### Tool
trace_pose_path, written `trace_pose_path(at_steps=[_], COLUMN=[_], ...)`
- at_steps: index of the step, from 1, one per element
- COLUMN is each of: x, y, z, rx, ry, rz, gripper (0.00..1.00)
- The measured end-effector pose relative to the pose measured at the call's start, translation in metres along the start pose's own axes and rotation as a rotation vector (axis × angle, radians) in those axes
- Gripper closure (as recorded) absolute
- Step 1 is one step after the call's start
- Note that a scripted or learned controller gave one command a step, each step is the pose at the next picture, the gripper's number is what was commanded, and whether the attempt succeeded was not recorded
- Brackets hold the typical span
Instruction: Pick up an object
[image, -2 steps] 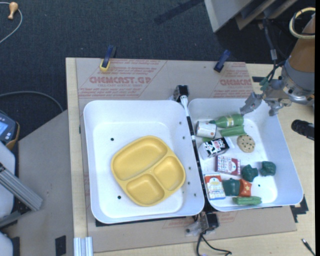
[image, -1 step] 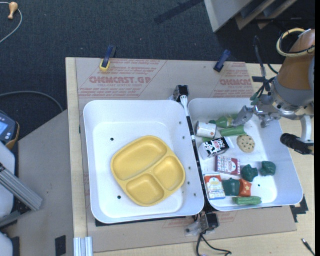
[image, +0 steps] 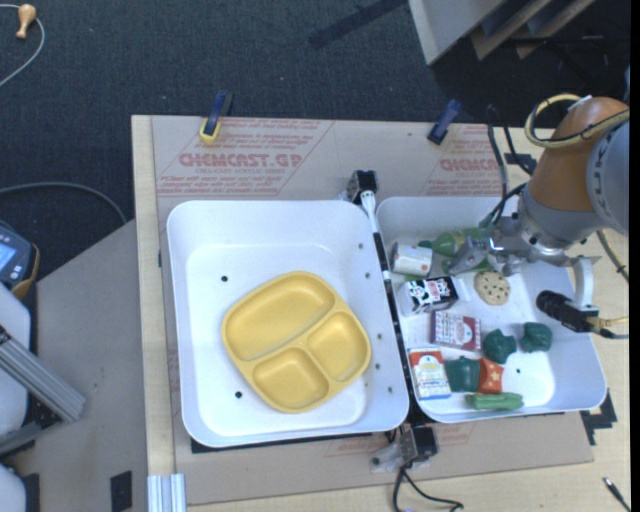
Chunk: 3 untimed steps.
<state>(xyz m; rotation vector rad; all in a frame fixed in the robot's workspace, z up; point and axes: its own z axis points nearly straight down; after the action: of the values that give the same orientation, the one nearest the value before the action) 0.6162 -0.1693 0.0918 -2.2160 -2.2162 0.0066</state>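
Observation:
My gripper (image: 483, 262) hangs low over the back of the right bin (image: 580, 385), with its fingers apart and nothing between them. A round tan cookie (image: 491, 288) lies just in front of it. A green bottle (image: 447, 243) lies just to its left, with a white can (image: 411, 262) further left. A black-and-white cow-pattern carton (image: 430, 293) and a red box (image: 455, 330) lie in the middle of that bin.
The left bin (image: 200, 240) holds a yellow divided plate (image: 295, 340). Along the right bin's front lie an orange-and-white carton (image: 428, 372), several green toys (image: 497, 346) and a green bean pod (image: 492, 401). The grey arm (image: 575, 190) comes in from the right.

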Motion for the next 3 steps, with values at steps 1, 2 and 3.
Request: trace_pose_path(at_steps=[1,2,3], x=[0.000,0.000,-0.005], y=[0.001,0.002,-0.001], z=[0.006,-0.006,-0.050], rx=[-0.008,-0.012,-0.015], ry=[-0.003,-0.005,-0.005], rz=[-0.001,0.000,0.001], gripper=[0.00,1.00,1.00])
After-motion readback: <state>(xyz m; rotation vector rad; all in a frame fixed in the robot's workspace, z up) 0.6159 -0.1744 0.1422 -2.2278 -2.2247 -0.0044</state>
